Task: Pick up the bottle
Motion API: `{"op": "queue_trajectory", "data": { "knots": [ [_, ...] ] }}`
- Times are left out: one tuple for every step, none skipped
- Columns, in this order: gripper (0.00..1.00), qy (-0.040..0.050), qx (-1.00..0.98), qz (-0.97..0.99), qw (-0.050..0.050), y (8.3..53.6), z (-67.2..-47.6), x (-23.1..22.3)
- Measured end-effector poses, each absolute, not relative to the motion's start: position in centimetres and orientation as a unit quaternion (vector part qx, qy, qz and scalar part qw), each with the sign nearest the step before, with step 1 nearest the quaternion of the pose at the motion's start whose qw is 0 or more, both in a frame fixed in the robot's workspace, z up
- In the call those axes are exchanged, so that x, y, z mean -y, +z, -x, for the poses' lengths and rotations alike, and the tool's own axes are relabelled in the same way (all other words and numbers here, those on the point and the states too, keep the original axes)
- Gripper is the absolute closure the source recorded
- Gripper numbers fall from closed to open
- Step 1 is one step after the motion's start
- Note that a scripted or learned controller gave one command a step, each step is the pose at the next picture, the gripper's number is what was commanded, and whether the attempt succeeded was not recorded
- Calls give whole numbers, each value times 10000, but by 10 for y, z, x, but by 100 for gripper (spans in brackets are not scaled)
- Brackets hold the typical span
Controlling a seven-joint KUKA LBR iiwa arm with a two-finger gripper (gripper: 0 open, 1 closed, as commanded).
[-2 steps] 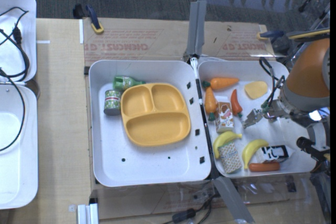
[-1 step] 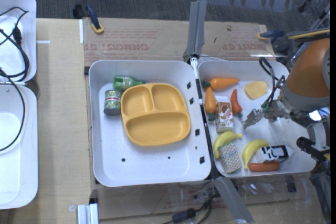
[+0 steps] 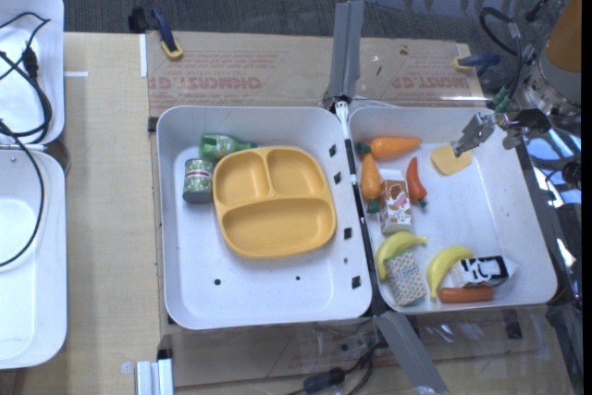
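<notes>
The fingers [image 3: 477, 133], apart we judge, hover at upper right, while our green plastic bottle [image 3: 222, 145] lies far left, long axis horizontal.

Red printed lettering is running across the flat brown cardboard sheet [image 3: 277, 74] behind the bins, upside-down and mirrored; possibly "CHEMCAST GP". Small carton labels are staying unreadable.
</notes>
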State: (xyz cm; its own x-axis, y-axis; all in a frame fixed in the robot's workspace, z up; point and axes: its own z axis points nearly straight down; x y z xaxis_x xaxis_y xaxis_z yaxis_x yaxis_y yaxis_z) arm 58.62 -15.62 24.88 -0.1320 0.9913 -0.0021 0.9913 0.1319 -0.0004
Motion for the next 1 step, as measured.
{"op": "queue_trajectory", "data": {
  "knots": [
    [0, -7, -8294, -5587, -11, 170, -525, 176]
  ]
}}
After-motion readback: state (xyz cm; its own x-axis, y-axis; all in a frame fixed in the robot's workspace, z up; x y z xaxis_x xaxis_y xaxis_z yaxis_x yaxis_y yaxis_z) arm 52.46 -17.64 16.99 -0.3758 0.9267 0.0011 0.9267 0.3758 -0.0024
